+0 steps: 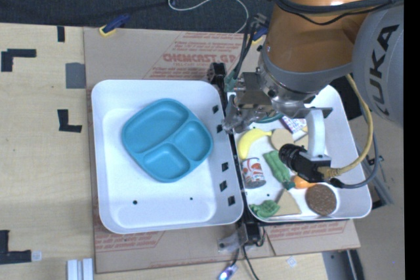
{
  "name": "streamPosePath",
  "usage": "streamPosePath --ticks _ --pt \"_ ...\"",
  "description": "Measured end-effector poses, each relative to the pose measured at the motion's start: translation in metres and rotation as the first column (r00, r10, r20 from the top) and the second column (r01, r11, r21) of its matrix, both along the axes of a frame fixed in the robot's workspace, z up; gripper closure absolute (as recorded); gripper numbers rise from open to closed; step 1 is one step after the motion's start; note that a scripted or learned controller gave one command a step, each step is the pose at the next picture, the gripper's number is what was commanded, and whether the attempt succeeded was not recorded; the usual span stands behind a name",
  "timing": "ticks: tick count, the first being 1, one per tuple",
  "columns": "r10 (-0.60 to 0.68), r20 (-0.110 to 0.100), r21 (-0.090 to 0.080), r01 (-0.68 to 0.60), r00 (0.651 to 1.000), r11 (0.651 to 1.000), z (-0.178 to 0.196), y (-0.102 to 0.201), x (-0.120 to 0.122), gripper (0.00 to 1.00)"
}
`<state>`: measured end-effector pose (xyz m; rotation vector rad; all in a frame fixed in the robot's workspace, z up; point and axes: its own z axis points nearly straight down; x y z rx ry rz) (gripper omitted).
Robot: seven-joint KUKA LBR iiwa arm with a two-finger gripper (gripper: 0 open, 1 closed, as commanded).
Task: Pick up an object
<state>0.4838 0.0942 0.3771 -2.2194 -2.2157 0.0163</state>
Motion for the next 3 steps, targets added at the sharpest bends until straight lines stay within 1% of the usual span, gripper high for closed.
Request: streamPosePath --ticks 1,2,3 --pt "-0.003 0.013 0.002 0.002 1.0 1.0 0.038 -0.062 0.0 1.0" --pt "0.003 0.01 0.002 -0.003 1.0 1.0 0.046 -0.058 0.0 1.0" --pt "0.006 0.014 0.004 -0.006 1.0 1.0 0.088 -0.028 0.0 1.0"
